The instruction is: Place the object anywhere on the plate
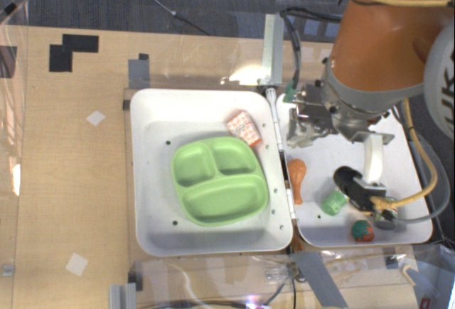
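Arm over the right white bin (419, 226).
I can't tell the gripper's (307, 131) state; green three-compartment plate (219, 180) sits left.

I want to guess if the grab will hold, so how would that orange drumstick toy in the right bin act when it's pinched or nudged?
The drumstick looks like smooth moulded plastic, so probably stiff, light and a bit slippery. Its rounded, tapering shape suggests it may pivot or roll if nudged. It lies against the bin wall, which could crowd one side of a pinch.
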`<state>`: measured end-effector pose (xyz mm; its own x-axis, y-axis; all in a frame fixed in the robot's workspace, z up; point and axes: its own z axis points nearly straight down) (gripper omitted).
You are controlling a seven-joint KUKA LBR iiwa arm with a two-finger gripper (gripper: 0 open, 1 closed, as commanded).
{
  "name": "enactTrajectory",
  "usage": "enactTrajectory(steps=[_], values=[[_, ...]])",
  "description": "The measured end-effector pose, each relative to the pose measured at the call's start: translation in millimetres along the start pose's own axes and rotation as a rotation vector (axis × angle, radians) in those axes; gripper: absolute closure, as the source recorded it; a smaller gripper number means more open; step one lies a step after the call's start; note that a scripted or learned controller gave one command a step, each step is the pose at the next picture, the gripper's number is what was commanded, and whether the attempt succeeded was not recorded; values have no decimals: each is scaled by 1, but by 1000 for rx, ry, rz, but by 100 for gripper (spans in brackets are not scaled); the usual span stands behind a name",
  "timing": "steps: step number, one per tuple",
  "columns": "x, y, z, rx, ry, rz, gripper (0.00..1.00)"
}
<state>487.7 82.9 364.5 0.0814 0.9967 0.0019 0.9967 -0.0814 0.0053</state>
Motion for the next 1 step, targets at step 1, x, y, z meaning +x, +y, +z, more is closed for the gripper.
enactTrajectory(steps=[1], values=[[0, 0, 0, 1, 0, 0, 0]])
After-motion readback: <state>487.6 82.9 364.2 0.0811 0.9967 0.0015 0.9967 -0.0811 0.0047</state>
